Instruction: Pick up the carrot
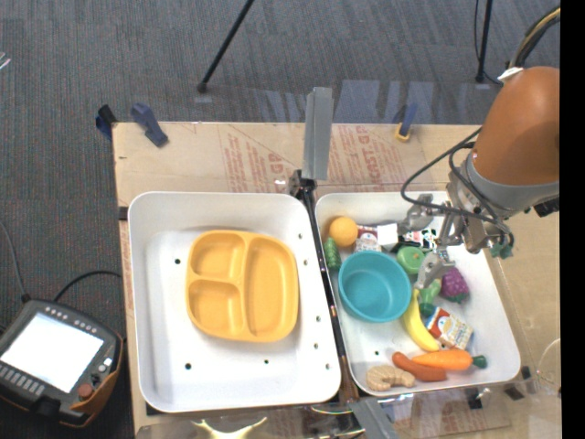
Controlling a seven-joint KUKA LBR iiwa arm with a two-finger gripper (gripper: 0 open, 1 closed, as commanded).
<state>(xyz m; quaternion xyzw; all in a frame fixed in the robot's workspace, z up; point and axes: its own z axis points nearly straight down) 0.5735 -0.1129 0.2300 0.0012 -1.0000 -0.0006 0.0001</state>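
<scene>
Carrot point(444, 361) lies flat near the front edge of the right bin point(505, 323), its orange body pointing left and its green end toward the right wall. Just in front of it on the left there is a reddish sausage piece point(418, 368) and a tan cookie point(390, 378). A banana point(419, 323) curves along the left side of the carrot, and a small printed packet point(450, 327) rests just above it.

The blue bowl point(375, 285) stands in the middle of this bin, with an orange ball point(343, 231) behind it on the left and a purple grape cluster point(454, 284) on its right. A green round item point(409, 260) sits behind the bowl.

The tool point(433, 265) hangs over the back part of the right bin, near the green item and the grapes, well apart from the carrot. Its fingers look a little spread and nothing is seen between them. The grey arm with its orange band point(521, 126) comes from the right.

The left bin point(146, 337) carries a yellow divided plate point(243, 284). Both bins rest on the counter point(210, 158).
</scene>
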